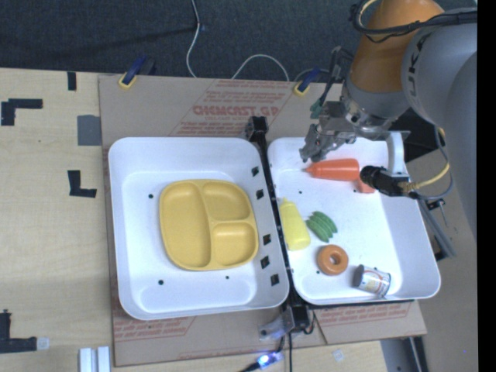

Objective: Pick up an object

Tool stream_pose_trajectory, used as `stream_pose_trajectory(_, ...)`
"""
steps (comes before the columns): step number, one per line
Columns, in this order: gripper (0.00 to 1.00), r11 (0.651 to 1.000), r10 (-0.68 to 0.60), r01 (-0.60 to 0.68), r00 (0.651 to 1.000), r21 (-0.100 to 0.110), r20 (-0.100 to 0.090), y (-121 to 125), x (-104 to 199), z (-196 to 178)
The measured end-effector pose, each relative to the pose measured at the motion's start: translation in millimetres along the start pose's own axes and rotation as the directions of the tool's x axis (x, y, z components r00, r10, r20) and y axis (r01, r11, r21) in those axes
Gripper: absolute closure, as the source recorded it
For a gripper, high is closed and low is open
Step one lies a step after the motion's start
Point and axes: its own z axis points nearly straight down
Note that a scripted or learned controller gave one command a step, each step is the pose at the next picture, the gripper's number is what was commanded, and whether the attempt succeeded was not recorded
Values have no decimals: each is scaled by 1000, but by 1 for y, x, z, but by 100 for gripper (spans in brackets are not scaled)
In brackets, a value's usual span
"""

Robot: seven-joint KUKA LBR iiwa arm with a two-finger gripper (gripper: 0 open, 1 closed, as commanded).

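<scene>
— Bins first, biggest to smallest?

— Left shallow white plastic bin (132, 208) held a yellow three-compartment plastic tray (208, 223), lying flat near its middle. Right shallow white plastic bin (403, 231) carried the small things: an orange carrot-shaped toy (335, 169) at about twelve o'clock, a pale yellow oblong block (294, 225) at nine o'clock against the divider, a green ridged leafy toy (322, 225) just beside it, an orange ring-shaped doughnut toy (333, 260) toward six o'clock, and a small metal can on its side (372, 280) at five o'clock.

— And the arm?

— The grey two-finger gripper (318, 147) hung over the right bin's eleven o'clock corner, just beside the carrot's narrow end. Whether the jaws were spread or clenched could not be told; nothing visibly sat between them.

— So which step?

— Approach, I judged, with no pick made. The carrot looked the likely target. The next move called for centring over its body, across its short width, then descending and closing.
</scene>
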Motion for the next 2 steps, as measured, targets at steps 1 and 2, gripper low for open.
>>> stream_pose_trajectory(1,100,1000,-2,2,1000,-1,-1,10,57,0)
stream_pose_trajectory(2,100,1000,-2,2,1000,-1,-1,9,118,1)
